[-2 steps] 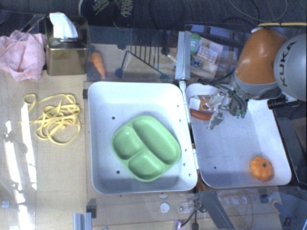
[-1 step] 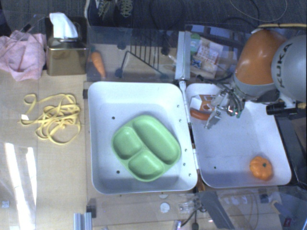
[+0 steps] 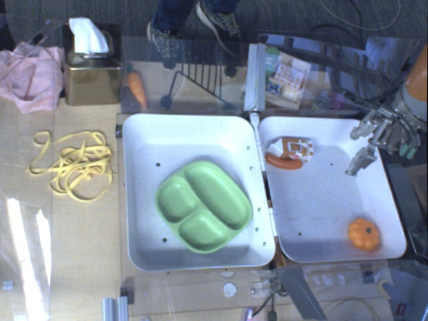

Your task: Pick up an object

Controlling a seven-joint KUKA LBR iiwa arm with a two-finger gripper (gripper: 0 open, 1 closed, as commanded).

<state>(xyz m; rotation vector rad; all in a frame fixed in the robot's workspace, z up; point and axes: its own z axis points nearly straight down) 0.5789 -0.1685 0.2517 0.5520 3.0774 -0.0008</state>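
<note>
Nothing is picked yet: the end effector (image 3: pixel 364 149) hangs open and empty over the right bin's (image 3: pixel 321 209) far right side, the small orange pumpkin (image 3: pixel 364 235) near its front corner

Bench (image 3: pixel 60 246) with two white bins (image 3: pixel 140 246)

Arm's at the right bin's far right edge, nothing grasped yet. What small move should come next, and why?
Probably shift the end effector toward the orange pumpkin in the right bin: it sits alone on the bin floor, and nothing shows between the fingers.
</note>
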